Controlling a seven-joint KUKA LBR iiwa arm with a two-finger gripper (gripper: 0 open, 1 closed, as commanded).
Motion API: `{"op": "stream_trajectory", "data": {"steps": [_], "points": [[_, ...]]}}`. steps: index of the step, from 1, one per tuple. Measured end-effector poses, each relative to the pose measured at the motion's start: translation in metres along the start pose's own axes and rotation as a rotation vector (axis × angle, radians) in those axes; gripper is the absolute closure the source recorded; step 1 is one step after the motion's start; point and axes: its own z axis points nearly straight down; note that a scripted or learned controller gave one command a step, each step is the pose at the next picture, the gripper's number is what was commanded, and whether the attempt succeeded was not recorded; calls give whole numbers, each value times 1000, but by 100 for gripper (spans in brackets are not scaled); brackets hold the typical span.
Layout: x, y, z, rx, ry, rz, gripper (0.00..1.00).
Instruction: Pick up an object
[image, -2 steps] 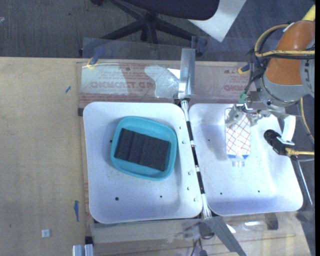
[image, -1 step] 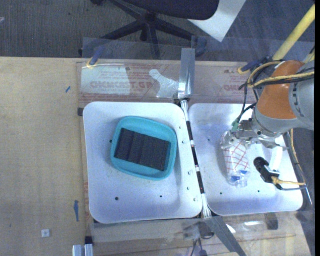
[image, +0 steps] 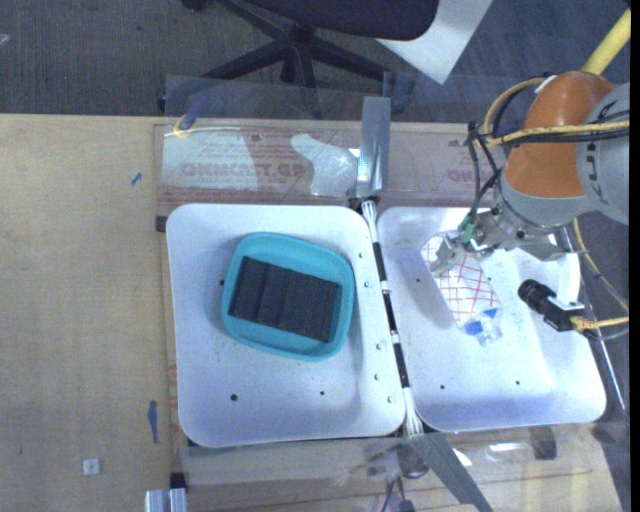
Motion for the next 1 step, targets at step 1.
{"op": "stream_trajectory", "data": {"steps": [1], "points": [[-26,0,7,-2,-1,-360,100]]}}
